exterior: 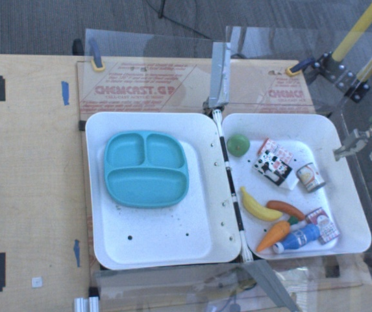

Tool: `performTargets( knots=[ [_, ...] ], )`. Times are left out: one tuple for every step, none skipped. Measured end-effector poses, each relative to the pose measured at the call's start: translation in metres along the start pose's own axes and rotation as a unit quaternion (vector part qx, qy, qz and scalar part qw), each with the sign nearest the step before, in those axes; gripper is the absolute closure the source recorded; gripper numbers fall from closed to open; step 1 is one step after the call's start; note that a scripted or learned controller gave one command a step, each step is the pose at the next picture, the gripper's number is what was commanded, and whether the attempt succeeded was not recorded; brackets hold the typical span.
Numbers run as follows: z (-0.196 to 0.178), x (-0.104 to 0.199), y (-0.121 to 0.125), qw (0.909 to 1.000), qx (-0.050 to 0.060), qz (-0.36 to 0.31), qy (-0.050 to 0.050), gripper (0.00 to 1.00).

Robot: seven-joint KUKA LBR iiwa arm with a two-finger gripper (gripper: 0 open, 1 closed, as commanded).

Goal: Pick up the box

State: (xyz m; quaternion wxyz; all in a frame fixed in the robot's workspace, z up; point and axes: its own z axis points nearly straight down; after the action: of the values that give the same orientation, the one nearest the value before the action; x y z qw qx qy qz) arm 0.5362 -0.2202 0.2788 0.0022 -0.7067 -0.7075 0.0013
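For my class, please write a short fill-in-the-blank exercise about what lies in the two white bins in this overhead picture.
1. The teal divided plate lies in the ____ bin as the camera sees it.
2. The black-and-white patterned box lies in the same bin as the banana, directly right of the ____ ball.
3. The orange carrot lies beside the ____ bottle.
4. The divided plate has ____ compartments.

Missing words: left; green; blue; three

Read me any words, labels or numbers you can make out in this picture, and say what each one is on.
"CHEMCAST GP", faint red print, on the clear sheet behind the left bin.
Red print on the clear sheet behind the right bin: too blurred.
Black-and-white box, can, red-and-white packet: too small.
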Motion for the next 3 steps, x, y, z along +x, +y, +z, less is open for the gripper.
performTargets(
  knots=[
    [0.183,-0.003,-0.034,0.9755,-0.002,-0.220,-0.001,0.00],
    [0.191,0.000,0.037,0.9782,-0.007,-0.208,-0.001,0.00],
    [0.191,0.005,0.108,0.9963,0.002,-0.086,0.005,0.00]
  ],
)
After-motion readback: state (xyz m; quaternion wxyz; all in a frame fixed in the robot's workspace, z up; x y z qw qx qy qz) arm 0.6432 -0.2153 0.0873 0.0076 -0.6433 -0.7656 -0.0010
